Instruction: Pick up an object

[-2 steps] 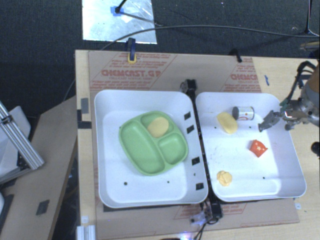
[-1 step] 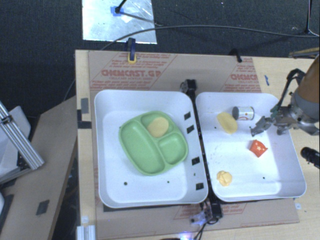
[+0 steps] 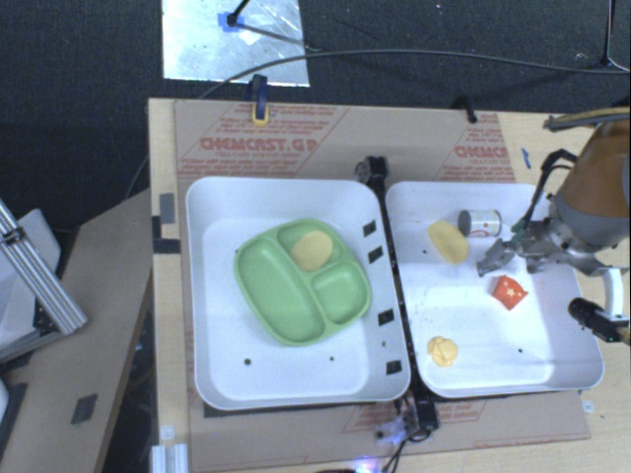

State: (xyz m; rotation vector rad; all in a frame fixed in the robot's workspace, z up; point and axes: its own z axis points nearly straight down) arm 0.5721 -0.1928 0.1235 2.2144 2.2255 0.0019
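Not yet picked up, as far as visible. Hand (image 3: 501, 256) low inside right bin (image 3: 552, 363), right-centre of frame, reaching in from right edge. Nothing visibly between the prongs; open or clenched: cannot tell, too small and dark at this angle.

Nearest candidate: red object (image 3: 509, 291), just below and slightly right of hand, lying on bin floor, apparently apart from it. Looks like small wedge or crumpled packet; long axis approx. diagonal, upper left to lower right, pointed end prob. toward lower right. Shape too small to be sure.

Other things in right bin: yellow oblong (image 3: 449, 242) left of hand, long axis diag. upper left to lower right; small can (image 3: 480, 223) on its side above it, axis approx. horizontal, open end toward left by the look of it; yellow lump (image 3: 443, 351) near bottom of bin, no clear axis.

Left bin (image 3: 227, 363), centre frame: green divided plate (image 3: 281, 299) with pale yellow item (image 3: 313, 250) in its upper compartment.

Judgement: early stage, approach more or less done. Left to do: close on a thing, lift clear of the bin. Red object most likely target given nearness, but not certain.
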